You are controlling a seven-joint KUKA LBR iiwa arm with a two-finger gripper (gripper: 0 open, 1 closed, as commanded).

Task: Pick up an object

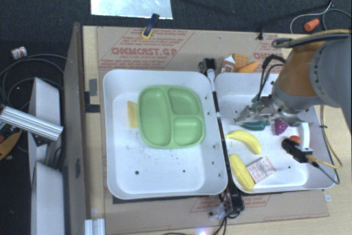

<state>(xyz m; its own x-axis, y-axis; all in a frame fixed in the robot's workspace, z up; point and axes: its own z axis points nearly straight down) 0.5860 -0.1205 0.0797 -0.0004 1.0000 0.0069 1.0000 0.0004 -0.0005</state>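
While the grey arm reaches in from 3 o'clock, its gripper (248, 114) hangs low in the right bin (242, 88), likely so it can grab one of the small things there. Its thin metal tips point to 9 o'clock and sit close together. I cannot tell if they are open or closed, and I see nothing between them.

A teal toy (254, 125) lies just under the tips, at their 5 o'clock side. It looks smooth and a bit flat. I think it is the closest thing to pick. A purple toy (280, 127) sits at 3 o'clock from it, small and bumpy. A yellow banana (246, 140) lies at 6 o'clock from the gripper, curved and shiny. A corn cob (240, 171) rests lower down, against the bin's left wall. A small packet (260, 169) with red print touches it.

Over in the left bin (118, 118) sits a green plate (169, 116) with three parts. It is smooth plastic with round corners. A yellow piece (132, 114) peeks out at its 9 o'clock edge.

Both bins are white and shallow, with low walls that keep the toys from rolling away.
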